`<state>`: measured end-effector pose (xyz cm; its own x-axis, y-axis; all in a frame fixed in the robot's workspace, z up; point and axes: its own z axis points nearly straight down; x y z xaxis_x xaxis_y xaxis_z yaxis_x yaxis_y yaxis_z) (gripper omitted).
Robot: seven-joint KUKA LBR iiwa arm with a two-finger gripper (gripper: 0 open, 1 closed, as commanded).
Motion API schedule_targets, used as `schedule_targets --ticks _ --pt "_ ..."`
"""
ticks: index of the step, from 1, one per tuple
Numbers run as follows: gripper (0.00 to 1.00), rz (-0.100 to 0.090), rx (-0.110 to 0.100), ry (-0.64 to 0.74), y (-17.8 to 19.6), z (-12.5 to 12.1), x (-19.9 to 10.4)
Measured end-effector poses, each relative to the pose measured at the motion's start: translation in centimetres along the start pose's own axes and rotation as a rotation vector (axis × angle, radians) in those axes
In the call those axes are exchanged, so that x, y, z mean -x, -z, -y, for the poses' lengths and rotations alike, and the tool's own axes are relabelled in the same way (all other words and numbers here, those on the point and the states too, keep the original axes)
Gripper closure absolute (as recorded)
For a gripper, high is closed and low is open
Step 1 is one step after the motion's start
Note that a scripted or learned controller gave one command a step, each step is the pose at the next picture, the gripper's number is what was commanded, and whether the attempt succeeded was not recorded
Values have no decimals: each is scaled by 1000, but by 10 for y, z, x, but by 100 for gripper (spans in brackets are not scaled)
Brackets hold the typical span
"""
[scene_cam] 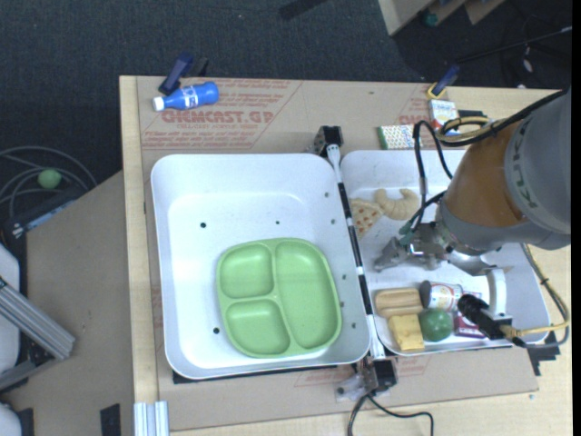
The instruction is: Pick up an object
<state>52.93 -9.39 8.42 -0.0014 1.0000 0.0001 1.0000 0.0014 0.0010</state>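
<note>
Green ball (pixel 437 325), tan blocks (pixel 399 309) and a small bottle (pixel 442 294) crowd the right bin's (pixel 377 173) near end, just below the gripper (pixel 392 254).
Gripper fingers spread apart, grasping nothing, tips low over bare bin floor; beyond it lies a beige croissant-like piece (pixel 396 203) (beside a waffle-patterned one (pixel 365 213)). To its left, the green divided plate (pixel 276 295) in the left bin (pixel 182 189).

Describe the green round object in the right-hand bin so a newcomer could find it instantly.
Start at the right bin, under the arm. Go to its near edge, where a tan block lies. The green ball sits just right of that block: the only round, green thing in this bin.
</note>
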Motion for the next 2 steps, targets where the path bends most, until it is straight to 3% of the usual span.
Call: schedule_targets --ticks 1,2 --pt "0 0 -3 -3 0 51 48" --pt "100 1 2 -3 11 49 47"
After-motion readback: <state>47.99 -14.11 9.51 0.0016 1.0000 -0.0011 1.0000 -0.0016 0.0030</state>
